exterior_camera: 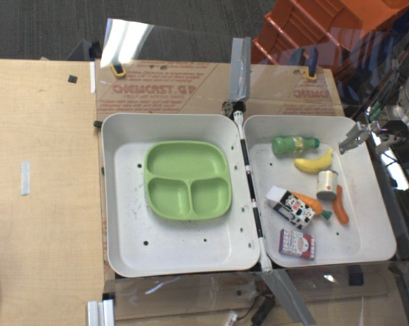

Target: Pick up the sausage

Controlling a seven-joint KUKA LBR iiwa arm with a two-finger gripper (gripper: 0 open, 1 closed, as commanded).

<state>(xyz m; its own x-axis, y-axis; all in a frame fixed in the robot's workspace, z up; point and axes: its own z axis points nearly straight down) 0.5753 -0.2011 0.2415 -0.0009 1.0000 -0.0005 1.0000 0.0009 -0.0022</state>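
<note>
The end effector (350,141) is hanging at the frame's right edge, over the right bin's (388,240) upper right rim; whether it is clenched or released, I cannot tell. Two bins are sitting on the desk (41,182). The left bin (123,250) is holding one green divided plate (189,180). One sausage (341,205), small, orange-red and slim, is lying lower right of centre, just beside a small can (326,182).

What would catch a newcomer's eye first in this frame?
The green divided plate lying alone in the left bin stands out most. Next comes the clutter in the right bin: a green bottle, a banana and the orange-red sausage near its right wall, with the gripper above the bin's upper right corner.
</note>
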